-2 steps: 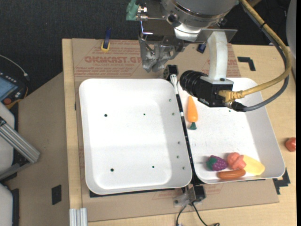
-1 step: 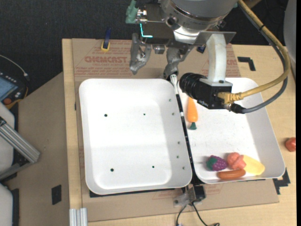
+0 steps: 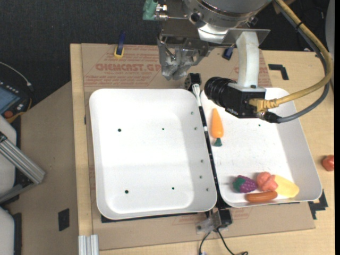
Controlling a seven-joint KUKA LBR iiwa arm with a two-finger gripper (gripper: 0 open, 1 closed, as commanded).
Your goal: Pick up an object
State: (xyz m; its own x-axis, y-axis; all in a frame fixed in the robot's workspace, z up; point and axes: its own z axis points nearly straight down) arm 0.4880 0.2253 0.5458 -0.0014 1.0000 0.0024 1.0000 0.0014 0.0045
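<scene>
— Where do we see the gripper [image 3: 175, 68]?

— Above the far rim of the left bin [image 3: 106, 142], over the cardboard sheet [image 3: 133, 65], near the seam between the two bins. We cannot tell how it stands; it reads as one metallic blur.

— What crowds it?

— A black camera unit [image 3: 231, 97] hangs just to its right over the right bin [image 3: 287, 137], with a yellow cable [image 3: 303, 92] trailing off.

— And the things to pick?

— All in the right bin. We see a toy carrot [image 3: 217, 122] closest, near the dividing rim, below and right of the gripper. Well apart, at the near edge, cluster purple grapes [image 3: 245, 184], a pink piece [image 3: 267, 181], a yellow piece [image 3: 287, 187] and a red sausage [image 3: 261, 196].
</scene>
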